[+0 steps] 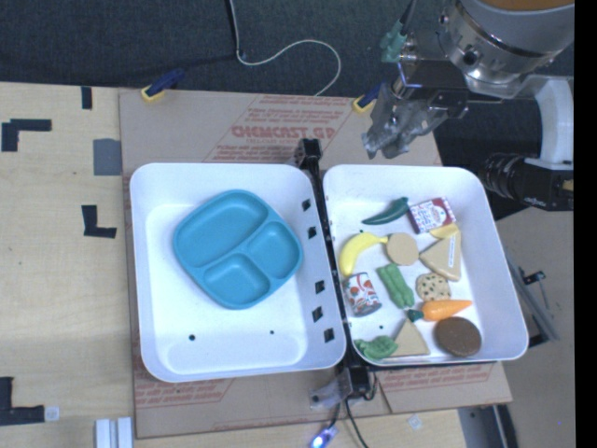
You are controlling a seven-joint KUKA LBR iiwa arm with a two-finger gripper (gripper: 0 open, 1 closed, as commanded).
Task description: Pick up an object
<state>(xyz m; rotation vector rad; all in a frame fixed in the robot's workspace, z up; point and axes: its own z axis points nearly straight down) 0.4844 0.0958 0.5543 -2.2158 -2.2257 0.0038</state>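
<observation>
The table (56,250) carries two white bins. The left bin (159,343) holds a blue tray (238,248); the right bin (494,278) at centre right is crowded with toy food. The arm (508,17) hangs at upper right, its claw (396,133) above the right bin's far rim, holding nothing; whether it is parted I cannot tell. A good pick, I'd judge, comes straight down on a piece with room around it, such as the banana (359,248) at the pile's left edge.

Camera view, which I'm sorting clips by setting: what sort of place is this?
Probably a robotics lab test bench: two shallow white bins clipped together on cardboard, toy foods like a yellow plastic banana, and a grey arm's two-finger gripper above.
</observation>
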